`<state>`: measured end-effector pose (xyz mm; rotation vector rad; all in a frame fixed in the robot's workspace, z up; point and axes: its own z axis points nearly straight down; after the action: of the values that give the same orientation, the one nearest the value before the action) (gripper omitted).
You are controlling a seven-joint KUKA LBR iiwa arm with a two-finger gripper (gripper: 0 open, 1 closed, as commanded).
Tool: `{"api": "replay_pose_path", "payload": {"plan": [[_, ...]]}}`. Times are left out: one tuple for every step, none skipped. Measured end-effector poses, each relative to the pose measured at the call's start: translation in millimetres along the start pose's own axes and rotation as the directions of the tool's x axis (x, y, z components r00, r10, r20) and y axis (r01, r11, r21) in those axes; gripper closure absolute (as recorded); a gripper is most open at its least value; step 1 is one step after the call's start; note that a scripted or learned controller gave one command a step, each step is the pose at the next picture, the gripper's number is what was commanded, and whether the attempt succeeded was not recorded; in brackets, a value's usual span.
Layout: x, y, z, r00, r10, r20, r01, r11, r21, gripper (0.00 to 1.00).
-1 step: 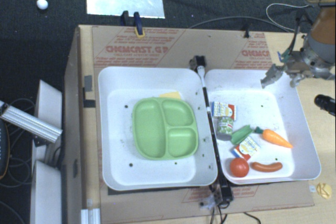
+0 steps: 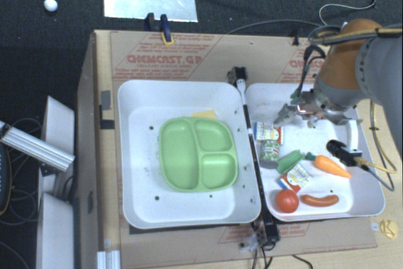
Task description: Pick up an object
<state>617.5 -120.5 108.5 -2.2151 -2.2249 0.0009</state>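
Objects for picking lay in the right bin (image 2: 368, 198), none yet lifted, so the whole grasp remained to be done. Within that bin, a small carton (image 2: 267, 133) sat at its left wall, a can (image 2: 269, 152) just below it, then a green pepper (image 2: 288, 162), a carrot (image 2: 330, 165), a tomato (image 2: 286, 200) and a sausage (image 2: 319, 200). The jaws (image 2: 301, 111) hung spread and empty above the carton. Left of that bin, the left bin (image 2: 138, 198) held a green divided plate (image 2: 197, 154).

Bare floor right of green tray (image 2: 196, 154), left bin (image 2: 138, 110).
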Motion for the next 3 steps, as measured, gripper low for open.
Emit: {"api": "replay_pose_path", "payload": {"plan": [[21.2, 51.8, 23.9, 1.000, -0.001, 0.001, 0.001, 1.000, -0.004, 0.00], [12.0, 51.9, 23.1, 1.000, 0.003, 0.002, -0.003, 1.000, -0.005, 0.00], [0.3, 51.8, 22.9, 1.000, 0.004, 0.002, -0.004, 1.000, -0.005, 0.00]]}}
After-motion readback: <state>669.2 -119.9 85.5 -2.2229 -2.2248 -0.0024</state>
